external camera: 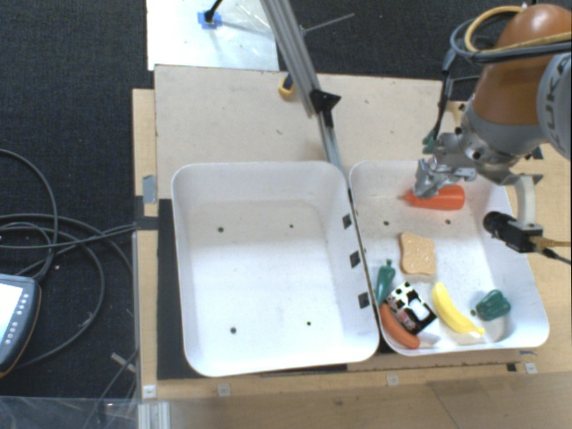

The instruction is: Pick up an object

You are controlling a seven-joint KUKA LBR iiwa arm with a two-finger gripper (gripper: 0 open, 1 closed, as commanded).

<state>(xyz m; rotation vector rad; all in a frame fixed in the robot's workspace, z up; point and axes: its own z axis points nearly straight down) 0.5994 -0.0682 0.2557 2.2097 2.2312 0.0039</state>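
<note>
We saw the gripper (pixel 433 182) low in the right bin (pixel 518 266), right on the left end of an orange carrot (pixel 444 198) near the far wall. Its tips covered that end, so we couldn't tell if it gripped the carrot or how wide it stood. The arm's bulk was cut off at the right edge. Nearer us lay a slice of bread (pixel 417 254), a banana (pixel 456 311), a green pepper (pixel 384 281), a sausage (pixel 398 326) and a black-and-white item (pixel 411 306) we couldn't identify. The left bin (pixel 192 239) sat beside it on the worktop (pixel 223 114).
</note>
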